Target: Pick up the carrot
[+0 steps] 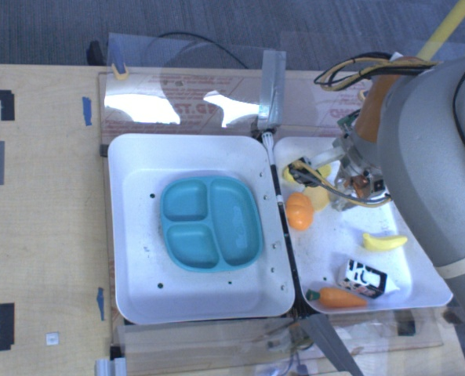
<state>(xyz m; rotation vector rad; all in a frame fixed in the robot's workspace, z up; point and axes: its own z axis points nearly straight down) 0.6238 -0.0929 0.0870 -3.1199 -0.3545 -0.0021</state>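
The carrot [343, 298] is orange with a small green tip. It lies flat against the near rim of the right bin [428, 276], pointing left, just in front of a black-and-white box [365, 278]. My gripper [350, 188] hangs over the far part of that bin, well behind the carrot, close to a yellow item [317, 197] and an orange fruit [299, 211]. The grey arm with its orange band [373, 112] covers the bin's right side.
A small yellow banana [384, 241] lies mid-bin between the gripper and the carrot. The left bin [130, 210] holds a teal divided plate [211, 222]. A ridge [283, 233] separates the two bins. Cables loop above the wrist at the back.
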